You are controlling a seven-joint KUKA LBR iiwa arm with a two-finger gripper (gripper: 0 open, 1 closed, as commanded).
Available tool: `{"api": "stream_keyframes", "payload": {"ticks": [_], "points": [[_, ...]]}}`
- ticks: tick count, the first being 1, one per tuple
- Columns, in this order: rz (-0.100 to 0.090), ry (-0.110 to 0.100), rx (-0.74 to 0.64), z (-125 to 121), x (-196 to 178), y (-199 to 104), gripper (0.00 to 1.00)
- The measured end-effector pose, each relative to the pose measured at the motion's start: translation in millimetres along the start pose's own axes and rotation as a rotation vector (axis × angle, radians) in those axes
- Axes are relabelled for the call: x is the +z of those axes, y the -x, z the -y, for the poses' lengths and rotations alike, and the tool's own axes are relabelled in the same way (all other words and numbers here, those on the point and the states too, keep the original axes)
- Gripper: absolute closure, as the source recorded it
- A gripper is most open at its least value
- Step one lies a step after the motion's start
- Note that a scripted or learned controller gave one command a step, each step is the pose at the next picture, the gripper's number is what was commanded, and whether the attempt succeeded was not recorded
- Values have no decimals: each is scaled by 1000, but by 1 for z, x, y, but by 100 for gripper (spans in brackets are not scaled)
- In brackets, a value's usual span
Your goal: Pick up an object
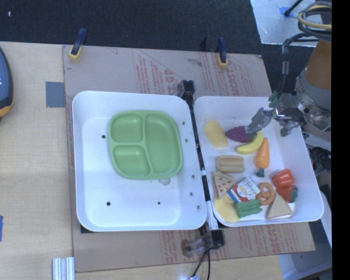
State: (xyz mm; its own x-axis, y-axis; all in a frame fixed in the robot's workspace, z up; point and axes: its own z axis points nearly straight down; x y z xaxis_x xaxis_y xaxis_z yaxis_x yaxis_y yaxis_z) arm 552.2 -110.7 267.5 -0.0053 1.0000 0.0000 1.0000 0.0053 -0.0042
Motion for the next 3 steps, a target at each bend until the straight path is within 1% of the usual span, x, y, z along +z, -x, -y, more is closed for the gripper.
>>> {"api": "stream_keyframes", "payload": {"ticks": [1,2,3], "points": [[1,-4,-3,-56,117,12,0],[6,7,1,-80,176,51,0],[-2,-6,3,-4,176,29,0]]}}
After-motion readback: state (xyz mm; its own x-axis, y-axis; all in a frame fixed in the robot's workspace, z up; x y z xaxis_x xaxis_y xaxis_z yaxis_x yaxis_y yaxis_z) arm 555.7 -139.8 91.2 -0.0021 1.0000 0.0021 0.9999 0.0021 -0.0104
